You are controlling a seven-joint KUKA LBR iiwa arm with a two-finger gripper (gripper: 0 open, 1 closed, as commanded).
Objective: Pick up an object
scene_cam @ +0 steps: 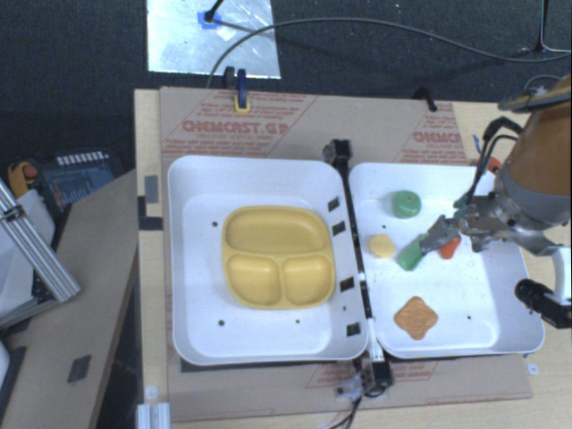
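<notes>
Nearest the camera, in the right bin [509,329], lies a flat orange-brown waffle-shaped piece [416,317], resting on the bin floor toward the front edge and apart from everything else. Behind it, a pale yellow lump [382,245] sits close to the divider between the bins, and a round green item [406,204] lies further back. A green elongated piece [411,256] lies just right of the yellow lump, with a small orange-red piece [449,248] close beside it.

The gripper [444,236] is low over the right bin, its dark tip directly at the green elongated piece and the orange-red piece. Whether it is spread or closed cannot be told from this angle, and no object is visibly between its parts.

The left bin [192,266] carries a yellow divided tray [277,256], untouched.

Assessment: the step in hand appears to be the approach or grasp attempt on the cluster mid-bin. Nothing is confirmed as held. The next move calls for a firm closure on a single piece, then a vertical lift; the two neighbouring pieces lie close enough that a miss or a double contact seems a risk.
</notes>
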